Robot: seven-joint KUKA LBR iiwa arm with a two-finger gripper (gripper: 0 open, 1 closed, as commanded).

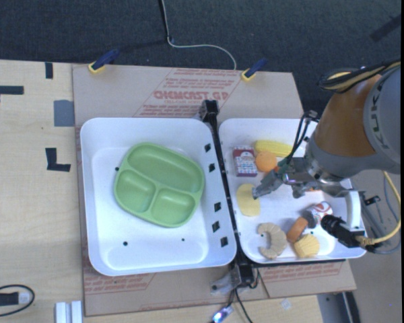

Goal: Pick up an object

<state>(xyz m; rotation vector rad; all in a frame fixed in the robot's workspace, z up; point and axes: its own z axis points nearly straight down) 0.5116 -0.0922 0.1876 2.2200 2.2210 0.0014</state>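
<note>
Hovering over the right white bin, the grey two-finger gripper is spreading open, gripping nothing. A pale yellow round slice is lying just beneath it, beside the bin's left wall.

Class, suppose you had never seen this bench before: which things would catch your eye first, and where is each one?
The green plate with three compartments stands out most, lying alone in the left bin. Next comes the arm with its orange band, reaching in from the right over the right bin. Its gripper hangs above a scatter of small toy foods, near the orange fruit and the pale yellow piece.
</note>
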